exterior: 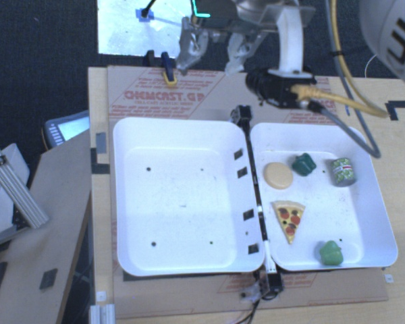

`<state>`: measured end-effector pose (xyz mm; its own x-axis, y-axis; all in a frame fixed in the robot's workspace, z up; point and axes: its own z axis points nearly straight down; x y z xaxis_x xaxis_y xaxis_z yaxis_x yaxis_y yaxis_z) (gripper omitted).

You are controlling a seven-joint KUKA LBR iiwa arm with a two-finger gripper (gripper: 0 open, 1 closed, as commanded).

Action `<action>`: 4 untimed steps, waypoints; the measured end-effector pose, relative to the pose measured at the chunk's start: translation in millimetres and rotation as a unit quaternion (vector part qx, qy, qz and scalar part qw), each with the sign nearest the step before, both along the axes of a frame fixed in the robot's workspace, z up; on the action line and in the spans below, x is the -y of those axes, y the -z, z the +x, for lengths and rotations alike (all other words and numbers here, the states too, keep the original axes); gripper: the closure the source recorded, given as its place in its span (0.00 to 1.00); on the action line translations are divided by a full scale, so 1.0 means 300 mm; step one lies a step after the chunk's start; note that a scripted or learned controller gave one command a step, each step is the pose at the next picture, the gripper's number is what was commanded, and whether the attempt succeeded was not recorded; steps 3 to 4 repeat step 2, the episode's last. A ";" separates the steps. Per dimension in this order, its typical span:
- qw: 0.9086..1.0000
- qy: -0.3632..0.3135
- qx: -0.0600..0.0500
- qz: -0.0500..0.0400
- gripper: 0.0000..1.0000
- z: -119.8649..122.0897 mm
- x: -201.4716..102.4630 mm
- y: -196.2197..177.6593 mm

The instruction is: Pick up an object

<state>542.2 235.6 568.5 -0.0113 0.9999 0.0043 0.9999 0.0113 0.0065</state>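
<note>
**Claw hanging high over the counter's far edge; five candidates waiting in the right bin**

The claw is hovering released, its two fingers spread with nothing between them, above the far rim of the counter. Every pickable object is lying nearer the camera than the claw and off to its right in the view, inside the right bin.

Candidates, working outward from the claw: a tan disc, a dark green pepper-like piece, a small printed can, a pizza slice, and a light green piece farthest away.

Judgement on doing this step well: the claw is needing to travel toward the camera and rightward, then drop straight down with fingers kept spread. The pizza slice is looking like a fair target, since it is sitting well apart from its neighbours. It is lying flat, though, so the fingers are probably having to reach nearly to the bin floor.

Orientation: the slice's long axis is running crust to tip, crust nearer the claw, tip pointing toward the camera and slightly right. Closing across the narrow sides, perpendicular to that axis, is seeming best.
</note>
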 end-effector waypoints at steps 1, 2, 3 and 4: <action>1.000 -0.001 0.001 0.001 1.00 0.000 -0.001 -0.039; 1.000 -0.001 0.001 0.000 0.00 0.000 -0.001 -0.037; 1.000 -0.001 0.001 0.000 0.00 0.000 -0.001 -0.037; 1.000 -0.001 0.001 0.000 0.00 0.000 -0.001 -0.037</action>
